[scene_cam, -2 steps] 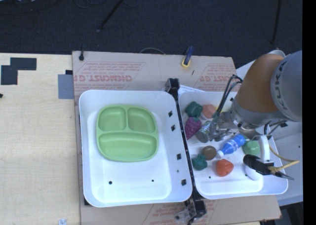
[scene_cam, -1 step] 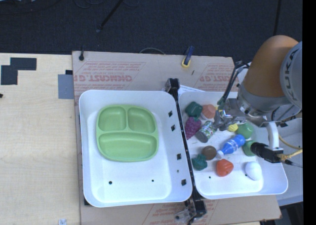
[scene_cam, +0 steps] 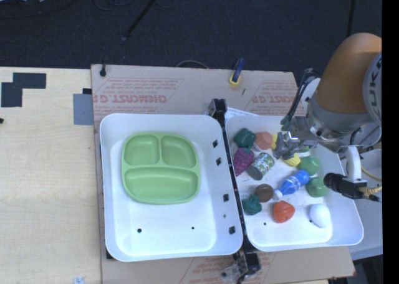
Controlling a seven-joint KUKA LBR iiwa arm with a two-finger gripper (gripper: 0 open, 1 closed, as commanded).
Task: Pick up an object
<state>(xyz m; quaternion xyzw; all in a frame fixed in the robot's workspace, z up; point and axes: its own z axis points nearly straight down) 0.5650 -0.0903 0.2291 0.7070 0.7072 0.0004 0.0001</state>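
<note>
Gripper (scene_cam: 288,146) first: we are seeing it hanging low over the right white plastic bin (scene_cam: 349,239), among small toys near a yellow piece (scene_cam: 292,160) and a striped can (scene_cam: 262,164). Nothing is showing as lifted, so we are judging the pick not yet done.

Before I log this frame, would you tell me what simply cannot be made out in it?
- Gripper, camera view: too small and dark against the toys to tell whether its fingers are open or shut, or hold anything.
- Yellow toy: mostly hidden under the gripper.
- Small can: label too small to read.
- Arm: cut off by the right edge.
</note>
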